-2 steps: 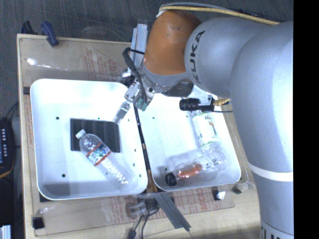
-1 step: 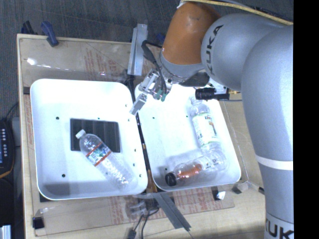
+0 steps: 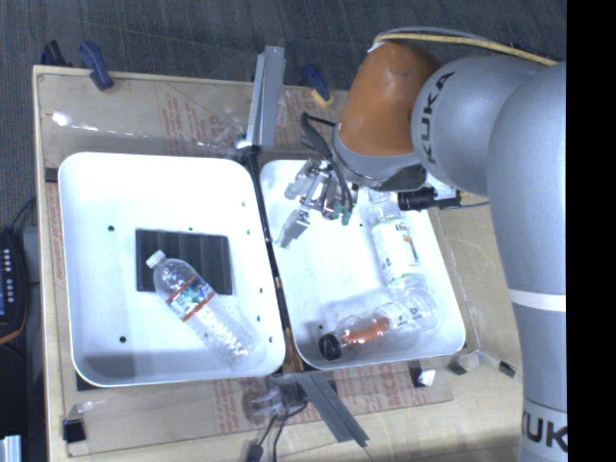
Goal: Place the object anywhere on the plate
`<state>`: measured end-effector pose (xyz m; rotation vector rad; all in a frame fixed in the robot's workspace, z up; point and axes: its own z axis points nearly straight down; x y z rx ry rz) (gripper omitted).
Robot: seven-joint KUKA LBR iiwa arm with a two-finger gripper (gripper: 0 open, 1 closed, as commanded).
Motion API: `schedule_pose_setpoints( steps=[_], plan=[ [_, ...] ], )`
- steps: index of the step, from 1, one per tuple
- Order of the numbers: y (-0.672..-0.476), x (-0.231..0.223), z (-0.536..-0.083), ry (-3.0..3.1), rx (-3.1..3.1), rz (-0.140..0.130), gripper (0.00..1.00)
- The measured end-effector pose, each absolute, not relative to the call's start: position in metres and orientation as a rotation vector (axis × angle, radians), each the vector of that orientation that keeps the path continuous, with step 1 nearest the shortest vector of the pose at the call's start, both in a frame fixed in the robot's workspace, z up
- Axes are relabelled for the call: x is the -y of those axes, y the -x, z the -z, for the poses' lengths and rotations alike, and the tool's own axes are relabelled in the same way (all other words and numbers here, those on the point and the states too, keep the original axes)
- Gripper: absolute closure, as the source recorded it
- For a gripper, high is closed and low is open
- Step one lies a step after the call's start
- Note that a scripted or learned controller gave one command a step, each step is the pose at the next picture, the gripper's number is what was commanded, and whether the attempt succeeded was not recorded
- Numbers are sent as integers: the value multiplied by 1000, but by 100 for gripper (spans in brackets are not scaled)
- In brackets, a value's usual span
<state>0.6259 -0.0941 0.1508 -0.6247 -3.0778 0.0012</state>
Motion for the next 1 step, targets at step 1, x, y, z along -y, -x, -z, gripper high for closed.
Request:
schedule_pose_setpoints(
  steps=[1],
  plan=[
    [-642, 145, -92, 613, 3082, -1, 0]
  ],
)
